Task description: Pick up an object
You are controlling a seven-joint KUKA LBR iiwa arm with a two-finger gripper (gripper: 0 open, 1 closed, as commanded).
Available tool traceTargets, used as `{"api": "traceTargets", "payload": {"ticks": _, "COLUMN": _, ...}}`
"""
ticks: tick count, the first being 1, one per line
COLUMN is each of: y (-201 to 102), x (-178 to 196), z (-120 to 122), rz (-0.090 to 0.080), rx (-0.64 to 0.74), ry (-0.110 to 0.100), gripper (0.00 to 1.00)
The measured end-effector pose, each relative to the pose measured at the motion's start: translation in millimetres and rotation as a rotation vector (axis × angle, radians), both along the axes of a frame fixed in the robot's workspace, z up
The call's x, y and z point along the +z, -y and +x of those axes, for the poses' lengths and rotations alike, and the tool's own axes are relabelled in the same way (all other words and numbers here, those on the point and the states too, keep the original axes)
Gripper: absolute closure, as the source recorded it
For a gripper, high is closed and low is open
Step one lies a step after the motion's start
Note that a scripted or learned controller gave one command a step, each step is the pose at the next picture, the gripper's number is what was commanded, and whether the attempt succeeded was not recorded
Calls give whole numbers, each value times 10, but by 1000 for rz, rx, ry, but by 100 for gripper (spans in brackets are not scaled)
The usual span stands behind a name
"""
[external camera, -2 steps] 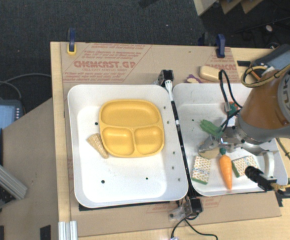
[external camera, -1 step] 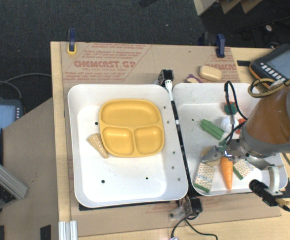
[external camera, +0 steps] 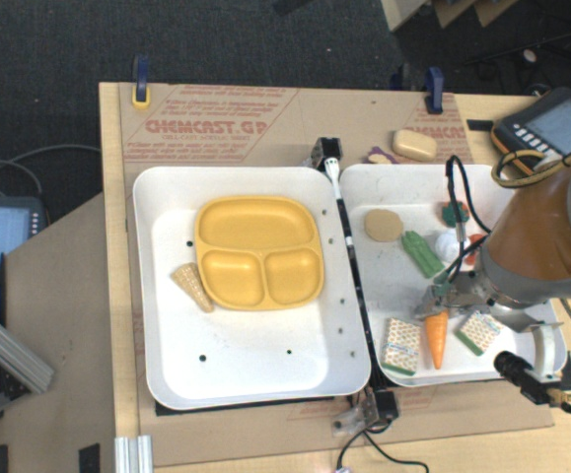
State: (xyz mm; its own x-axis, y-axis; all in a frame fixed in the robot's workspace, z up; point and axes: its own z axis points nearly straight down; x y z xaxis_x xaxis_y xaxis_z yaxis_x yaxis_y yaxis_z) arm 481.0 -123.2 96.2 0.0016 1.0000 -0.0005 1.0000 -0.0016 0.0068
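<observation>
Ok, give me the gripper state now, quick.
Gripper: in the right bin, right above the carrot; cannot tell whether it holds anything.

Lighting: bright, even, overhead. Shadows: soft and short, cast beneath the yellow tray [external camera: 258, 251] and the arm [external camera: 546, 236]. Glare: mild, noted on the white bins [external camera: 162, 264]. Focus: slightly soft throughout; fine detail is lost. The dark floor [external camera: 48, 47] is underexposed.

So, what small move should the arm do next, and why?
Probably lower straight down and close on the carrot. The gripper hangs right over the carrot's top end in the right bin, and nothing shows between its fingers yet. The cracker packets lie close beside it, so a sideways move risks bumping them.
</observation>
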Motion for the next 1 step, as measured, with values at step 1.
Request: {"api": "traceTargets", "payload": {"ticks": 1, "y": -939, "x": 935, "z": 3, "rz": 4, "rx": 13, "ry": 3, "gripper": 100}}
